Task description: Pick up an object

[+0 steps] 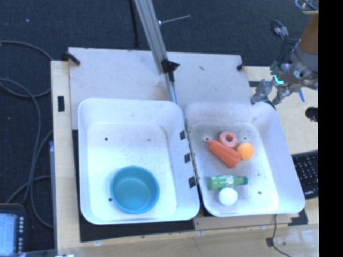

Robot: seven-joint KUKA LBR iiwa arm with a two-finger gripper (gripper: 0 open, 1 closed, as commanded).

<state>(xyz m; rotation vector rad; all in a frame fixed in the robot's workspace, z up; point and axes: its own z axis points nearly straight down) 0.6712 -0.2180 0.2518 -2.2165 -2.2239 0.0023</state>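
Inside the right bin (278, 143), carrot (224, 152) touching pink doughnut (229, 138) and orange ball (245, 151), green bottle (227, 182), white ball (228, 196), gripper (266, 97) above far corner, fingers open, holding nothing, blue bowl (134, 189) in left bin (128, 116).

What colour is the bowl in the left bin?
The bowl is blue, a light teal blue, seen clearly in the camera view from above.

No text, label, brand or number can be read anywhere.
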